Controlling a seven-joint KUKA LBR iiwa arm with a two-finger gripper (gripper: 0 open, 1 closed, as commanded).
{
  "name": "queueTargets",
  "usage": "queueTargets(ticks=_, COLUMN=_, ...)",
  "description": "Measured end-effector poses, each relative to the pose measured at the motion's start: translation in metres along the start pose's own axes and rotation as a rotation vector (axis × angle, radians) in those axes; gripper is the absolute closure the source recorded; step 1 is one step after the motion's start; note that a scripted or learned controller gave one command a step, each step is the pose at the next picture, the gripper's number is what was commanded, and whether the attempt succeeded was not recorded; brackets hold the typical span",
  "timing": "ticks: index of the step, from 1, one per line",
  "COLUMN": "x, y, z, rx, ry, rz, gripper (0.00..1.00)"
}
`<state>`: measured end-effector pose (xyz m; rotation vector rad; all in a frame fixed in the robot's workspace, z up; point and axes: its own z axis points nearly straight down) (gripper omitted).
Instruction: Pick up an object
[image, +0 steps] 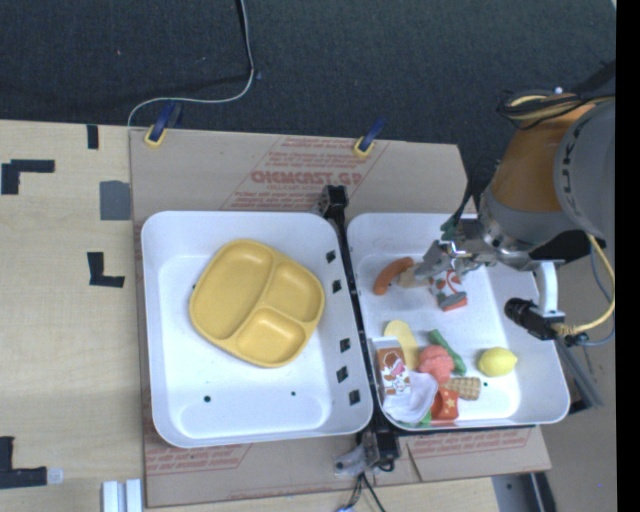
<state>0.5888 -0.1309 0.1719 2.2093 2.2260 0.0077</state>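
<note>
Gripper (432, 268) low in the right bin (520, 405), finger spread indiscernible; sausage (392, 275) just left of the fingertips, red-and-white item (450, 294) just below them, lemon (497, 361) well below, tray (257, 301) far left.

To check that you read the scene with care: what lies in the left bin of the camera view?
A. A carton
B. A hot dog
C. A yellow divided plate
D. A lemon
C. The yellow divided plate lies alone in the left bin, while the lemon, the hot dog and the carton all lie in the right bin.
</note>
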Motion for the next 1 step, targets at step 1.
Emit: queueTargets(ticks=1, x=0.0749, y=-0.0278, z=-0.0474, rx=0.005, ry=0.004, rz=-0.001, gripper=1.0)
